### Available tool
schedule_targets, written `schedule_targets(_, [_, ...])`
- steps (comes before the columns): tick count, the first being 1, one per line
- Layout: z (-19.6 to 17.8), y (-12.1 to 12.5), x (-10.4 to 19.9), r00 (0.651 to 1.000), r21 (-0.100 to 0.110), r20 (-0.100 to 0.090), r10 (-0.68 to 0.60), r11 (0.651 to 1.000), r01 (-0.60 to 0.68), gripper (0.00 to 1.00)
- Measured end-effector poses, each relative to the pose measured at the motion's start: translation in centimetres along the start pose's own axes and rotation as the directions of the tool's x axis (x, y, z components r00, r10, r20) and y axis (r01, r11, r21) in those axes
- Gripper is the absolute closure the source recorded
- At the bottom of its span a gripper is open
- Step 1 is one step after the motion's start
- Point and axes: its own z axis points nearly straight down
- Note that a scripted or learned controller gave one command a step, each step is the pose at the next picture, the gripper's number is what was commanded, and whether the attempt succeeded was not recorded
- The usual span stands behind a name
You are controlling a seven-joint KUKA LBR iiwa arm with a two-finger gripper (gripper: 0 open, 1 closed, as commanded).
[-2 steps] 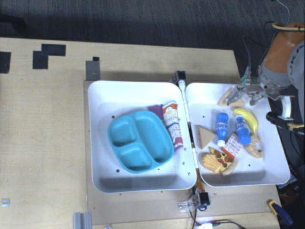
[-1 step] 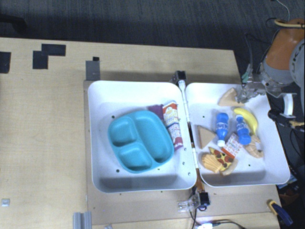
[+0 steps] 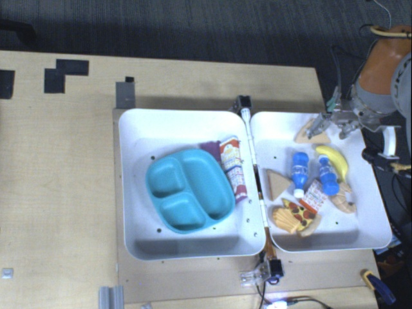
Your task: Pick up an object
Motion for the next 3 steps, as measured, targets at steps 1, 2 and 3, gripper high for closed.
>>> schedule_targets(1, [2.7, -8.5, 3.2, 1.0, 0.012, -0.003, 0.012, 1.0, -0.012, 0.0])
schedule_targets(2, [1.2, -8.1, 3.1, 1.0, -0.001, 0.001, 0.011, 1.0, -0.011, 1.0])
schedule_targets(3, [-8.1, -11.0, 8.1, 1.0, 0.007, -0.003, 0.009, 1.0, -0.009, 1.0])
